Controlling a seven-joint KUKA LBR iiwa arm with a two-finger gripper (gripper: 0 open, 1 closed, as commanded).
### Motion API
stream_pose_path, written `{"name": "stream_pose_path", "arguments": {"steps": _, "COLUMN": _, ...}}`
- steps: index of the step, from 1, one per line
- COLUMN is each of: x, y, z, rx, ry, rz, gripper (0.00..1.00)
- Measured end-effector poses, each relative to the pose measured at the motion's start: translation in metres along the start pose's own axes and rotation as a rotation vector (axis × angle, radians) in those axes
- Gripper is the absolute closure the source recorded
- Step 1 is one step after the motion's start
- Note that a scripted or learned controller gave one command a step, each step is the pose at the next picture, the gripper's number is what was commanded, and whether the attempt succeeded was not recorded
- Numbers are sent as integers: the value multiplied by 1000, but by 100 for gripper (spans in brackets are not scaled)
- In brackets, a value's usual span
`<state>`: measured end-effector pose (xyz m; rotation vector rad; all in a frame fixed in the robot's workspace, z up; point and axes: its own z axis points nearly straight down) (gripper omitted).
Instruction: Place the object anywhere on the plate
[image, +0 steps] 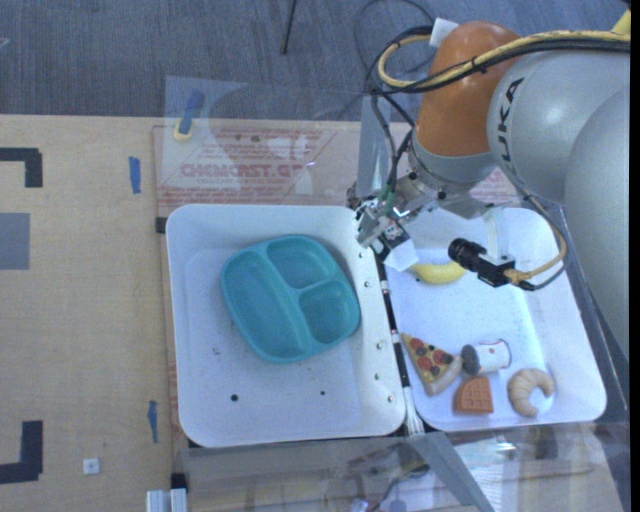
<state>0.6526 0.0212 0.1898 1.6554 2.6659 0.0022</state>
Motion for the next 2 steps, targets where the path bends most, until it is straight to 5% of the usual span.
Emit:
{"name": "stream_pose_path", "arguments": {"steps": 1, "x": 89, "y": 17, "z": -7, "rx": 4, "ry": 3, "rz": -60, "gripper": 100}}
{"name": "stream_pose_path", "arguments": {"steps": 2, "x": 89, "y": 17, "z": -7, "rx": 3, "ry": 3, "rz": -60, "gripper": 0}}
